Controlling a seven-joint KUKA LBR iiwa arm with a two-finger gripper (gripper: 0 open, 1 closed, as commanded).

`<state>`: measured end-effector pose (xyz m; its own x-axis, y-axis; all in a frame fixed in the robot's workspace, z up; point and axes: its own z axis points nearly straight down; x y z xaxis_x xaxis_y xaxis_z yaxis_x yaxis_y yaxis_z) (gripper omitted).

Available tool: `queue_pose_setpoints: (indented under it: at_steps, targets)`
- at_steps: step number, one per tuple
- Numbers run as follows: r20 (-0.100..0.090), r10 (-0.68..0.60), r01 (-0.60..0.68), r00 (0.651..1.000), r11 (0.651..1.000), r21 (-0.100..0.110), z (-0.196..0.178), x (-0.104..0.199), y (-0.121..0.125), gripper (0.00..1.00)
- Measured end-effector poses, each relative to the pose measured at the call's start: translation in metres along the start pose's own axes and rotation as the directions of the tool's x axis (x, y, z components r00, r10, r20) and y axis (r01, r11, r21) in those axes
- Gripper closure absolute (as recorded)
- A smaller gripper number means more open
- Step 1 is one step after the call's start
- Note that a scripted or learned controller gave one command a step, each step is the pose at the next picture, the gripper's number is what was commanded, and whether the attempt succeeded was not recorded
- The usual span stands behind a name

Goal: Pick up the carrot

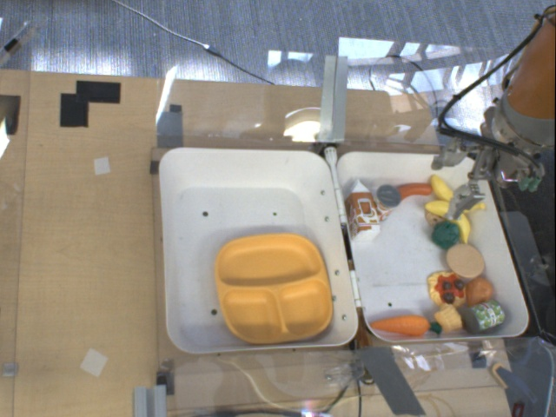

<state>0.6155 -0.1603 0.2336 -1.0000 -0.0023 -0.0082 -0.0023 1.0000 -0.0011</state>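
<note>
The carrot (pixel 401 325), orange with a green stub at its right end, lies on its side along the near wall of the right bin (pixel 391 268). My gripper (pixel 467 200) hangs over the far right part of that bin, above the yellow bananas (pixel 445 189), far from the carrot. Nothing shows in its grasp. The grey arm with its orange band (pixel 532 85) comes in from the upper right.
The right bin also holds a small carton (pixel 365 214), an orange-red sausage-like piece (pixel 414 190), a green broccoli (pixel 446 233), a brown disc (pixel 465 261), a pizza slice (pixel 446 287) and a can (pixel 486 315). In the left bin (pixel 200 189) lies a yellow divided plate (pixel 274 287).
</note>
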Motion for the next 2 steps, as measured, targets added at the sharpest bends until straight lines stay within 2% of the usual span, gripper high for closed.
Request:
queue_pose_setpoints:
  at_steps: [1,2]
  targets:
    - [0.001,-0.046,0.046,0.999,0.999,0.0,0.145,-0.044,0.027,0.0]
    - [0.003,0.079,-0.079,0.997,0.997,0.0,0.144,0.029,-0.001,0.0]
